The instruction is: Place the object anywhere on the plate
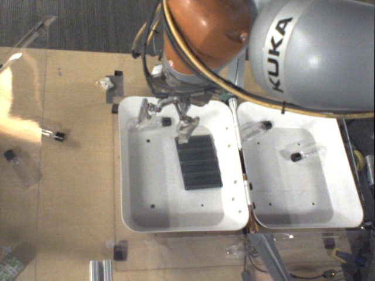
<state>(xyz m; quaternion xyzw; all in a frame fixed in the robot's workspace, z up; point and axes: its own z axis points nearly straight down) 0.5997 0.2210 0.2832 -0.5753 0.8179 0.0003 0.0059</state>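
1. We take the task's thing to be the vial [304, 153]: a small clear tube with a black cap, lying on its side in the right bin [293, 206], near the middle of the floor.
2. It looks light and stiff. The clear wall is probably smooth and slippery, and being round it may roll when nudged. If it is glass it is also fragile, so a gentle squeeze would suit it.
3. We judge the best hold to be across the middle of the tube, with the jaws square to its long axis. Closing on the cap end could tip it or let it squirt out.
4. A second vial [258, 127] of the same kind lies by the right bin's far left corner. It is close to the wall, which leaves less room for a finger, so it looks the harder pick.
5. The left bin [140, 206] holds the plate [199, 163], a dark ribbed slab lying flat, a little right of centre and slightly askew. Its ribs may help stop a round thing from rolling off.
6. The gripper [166, 120] hangs over the far end of the left bin, just beyond the plate's far edge. Its fingers [188, 127] are spread wide. A small dark speck sits between them, and we cannot tell what it is. We see nothing gripped.
7. Another vial [51, 134] lies out on the bench [70, 215], well apart from both bins.
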